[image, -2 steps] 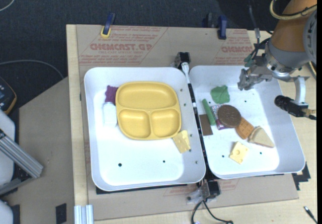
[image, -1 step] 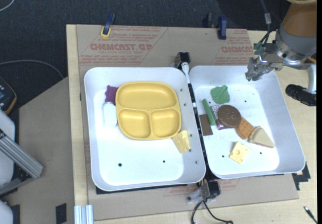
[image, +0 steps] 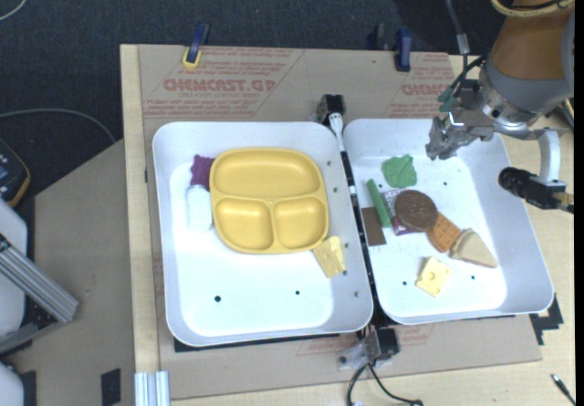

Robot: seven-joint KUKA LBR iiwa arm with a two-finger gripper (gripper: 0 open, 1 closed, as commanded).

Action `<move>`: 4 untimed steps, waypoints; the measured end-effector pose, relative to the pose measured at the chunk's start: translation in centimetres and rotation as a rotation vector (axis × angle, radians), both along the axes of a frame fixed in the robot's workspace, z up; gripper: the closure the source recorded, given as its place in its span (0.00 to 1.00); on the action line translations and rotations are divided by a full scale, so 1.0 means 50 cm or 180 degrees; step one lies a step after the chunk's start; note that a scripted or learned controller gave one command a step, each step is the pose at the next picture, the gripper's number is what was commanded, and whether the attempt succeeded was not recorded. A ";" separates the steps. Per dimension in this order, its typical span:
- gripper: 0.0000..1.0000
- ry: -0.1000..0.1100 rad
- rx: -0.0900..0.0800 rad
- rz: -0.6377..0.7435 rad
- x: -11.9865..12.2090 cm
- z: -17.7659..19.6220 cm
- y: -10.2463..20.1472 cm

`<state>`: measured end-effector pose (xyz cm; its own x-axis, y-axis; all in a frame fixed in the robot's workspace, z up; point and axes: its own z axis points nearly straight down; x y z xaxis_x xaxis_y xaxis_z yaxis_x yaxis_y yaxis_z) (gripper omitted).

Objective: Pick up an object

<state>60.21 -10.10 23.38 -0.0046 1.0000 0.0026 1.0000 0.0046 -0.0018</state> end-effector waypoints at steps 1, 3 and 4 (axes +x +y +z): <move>1.00 0.0011 -0.0001 -0.0005 -0.056 -0.032 0.076; 1.00 0.0000 -0.0009 -0.0014 -0.053 -0.026 0.103; 1.00 -0.0014 -0.0008 -0.0011 -0.065 0.003 0.109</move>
